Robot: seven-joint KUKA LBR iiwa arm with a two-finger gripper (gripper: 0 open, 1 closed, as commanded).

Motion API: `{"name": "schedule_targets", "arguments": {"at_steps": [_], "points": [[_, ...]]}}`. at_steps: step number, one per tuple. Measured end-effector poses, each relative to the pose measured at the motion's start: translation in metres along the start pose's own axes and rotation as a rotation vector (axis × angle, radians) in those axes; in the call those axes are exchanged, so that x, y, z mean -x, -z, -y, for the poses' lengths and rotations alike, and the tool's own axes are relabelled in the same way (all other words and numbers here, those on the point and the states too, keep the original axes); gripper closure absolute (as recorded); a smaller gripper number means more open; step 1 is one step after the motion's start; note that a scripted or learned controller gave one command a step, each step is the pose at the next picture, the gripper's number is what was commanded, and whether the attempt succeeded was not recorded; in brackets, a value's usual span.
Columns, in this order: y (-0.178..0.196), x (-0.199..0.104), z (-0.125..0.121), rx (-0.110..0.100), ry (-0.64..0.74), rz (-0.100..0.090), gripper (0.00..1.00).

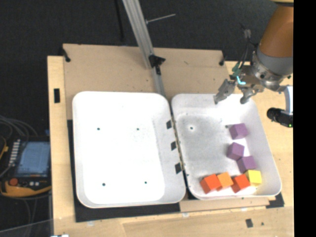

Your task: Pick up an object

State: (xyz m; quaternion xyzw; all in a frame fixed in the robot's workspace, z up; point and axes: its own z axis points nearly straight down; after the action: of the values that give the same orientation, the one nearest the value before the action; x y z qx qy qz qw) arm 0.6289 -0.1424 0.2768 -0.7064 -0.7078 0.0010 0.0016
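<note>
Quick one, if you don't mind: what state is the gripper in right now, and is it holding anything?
Gripper: open, fingers spread with nothing between them, over the far edge of the right bin.

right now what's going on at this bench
A grey and orange arm reaches in from the right, its tool open over the far edge of the right bin with nothing between its fingers. The blocks lie along that bin's right and near sides: three purple blocks, a yellow block and orange blocks. Nothing has been picked up yet.
</note>
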Motion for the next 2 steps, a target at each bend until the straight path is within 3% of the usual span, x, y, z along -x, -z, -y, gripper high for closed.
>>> {"name": "schedule_targets", "arguments": {"at_steps": [1,2], "points": [[0.003,0.000,-0.001,0.004,0.001,0.002,0.00],[-0.043,-0.006,-0.003,0.000,0.002,0.002,0.00]]}}
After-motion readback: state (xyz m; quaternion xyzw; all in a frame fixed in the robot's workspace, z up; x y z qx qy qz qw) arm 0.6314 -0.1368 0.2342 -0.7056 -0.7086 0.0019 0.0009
